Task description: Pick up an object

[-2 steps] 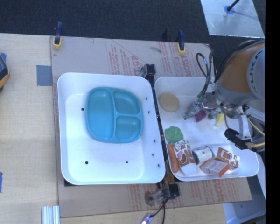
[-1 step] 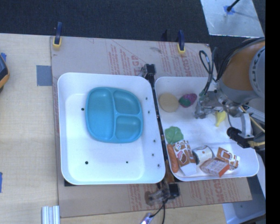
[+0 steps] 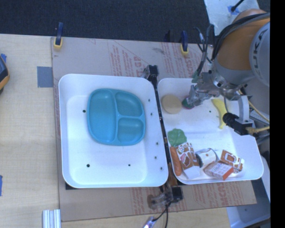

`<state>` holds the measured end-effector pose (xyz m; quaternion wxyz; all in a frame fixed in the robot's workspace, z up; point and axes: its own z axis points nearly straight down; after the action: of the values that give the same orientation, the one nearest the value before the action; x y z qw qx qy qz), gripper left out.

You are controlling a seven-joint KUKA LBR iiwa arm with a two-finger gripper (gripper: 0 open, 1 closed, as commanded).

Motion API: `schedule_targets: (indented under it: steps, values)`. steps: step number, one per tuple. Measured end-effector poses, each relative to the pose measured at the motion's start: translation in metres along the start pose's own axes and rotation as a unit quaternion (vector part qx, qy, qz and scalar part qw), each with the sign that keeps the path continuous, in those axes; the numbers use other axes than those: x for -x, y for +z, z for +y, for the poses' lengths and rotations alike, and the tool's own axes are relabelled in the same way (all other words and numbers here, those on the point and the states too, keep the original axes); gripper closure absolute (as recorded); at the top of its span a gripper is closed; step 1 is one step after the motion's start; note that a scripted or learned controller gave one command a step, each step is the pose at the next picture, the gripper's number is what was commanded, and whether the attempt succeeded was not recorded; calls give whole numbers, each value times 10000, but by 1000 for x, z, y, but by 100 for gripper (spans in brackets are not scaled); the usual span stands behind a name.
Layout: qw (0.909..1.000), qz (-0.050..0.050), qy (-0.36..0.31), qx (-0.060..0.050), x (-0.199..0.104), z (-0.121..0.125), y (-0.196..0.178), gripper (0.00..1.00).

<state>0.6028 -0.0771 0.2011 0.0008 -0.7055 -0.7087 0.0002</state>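
Now: reach step | end effector (image 3: pixel 189 102) low in right bin (image 3: pixel 256 151), just beside tan round cookie (image 3: pixel 171 103) | finger state: cannot tell | next: centre over cookie, close.

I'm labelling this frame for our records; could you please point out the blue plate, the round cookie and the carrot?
Blue plate (image 3: pixel 116 116), camera view: on the ridge where its compartments meet.
Round cookie (image 3: pixel 170 104), camera view: middle of its tan top face.
Carrot (image 3: pixel 175 161), camera view: middle of its orange body.
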Motion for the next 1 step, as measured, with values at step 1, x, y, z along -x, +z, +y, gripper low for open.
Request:
schedule_targets:
  steps: [1]
  values:
    - [10000,-1,5,-8,1,-1,1,0]
